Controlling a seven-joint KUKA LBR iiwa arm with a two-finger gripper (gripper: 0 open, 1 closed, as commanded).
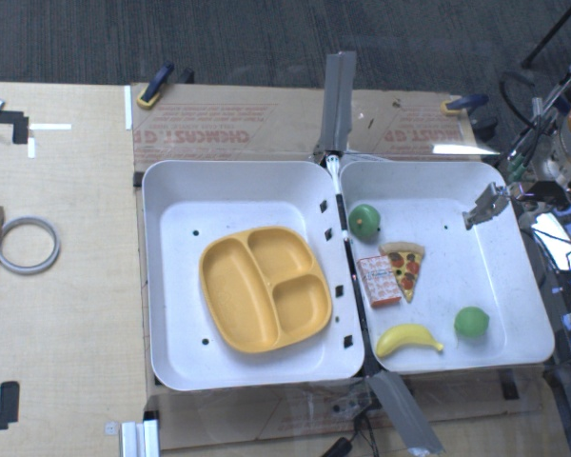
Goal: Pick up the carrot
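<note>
My gripper [478, 212] hangs over the far right part of the right bin [514, 284], close to its right wall, with nothing seen in it. Below and left of it, the bin holds a green round fruit [364, 220] by the divider, a pizza slice [406, 267], a small red box [379, 281], a yellow banana [408, 339] and a second green round fruit [471, 323]. All of these lie apart from the gripper. The nearest, the second green fruit, is well toward the bin's front.
The left bin [171, 208] holds a yellow divided plate [265, 288]. A roll of tape [26, 245] lies on the bench at the left. The arm and its cables [542, 150] crowd the right bin's right edge. Bare bin floor lies under the gripper.
</note>
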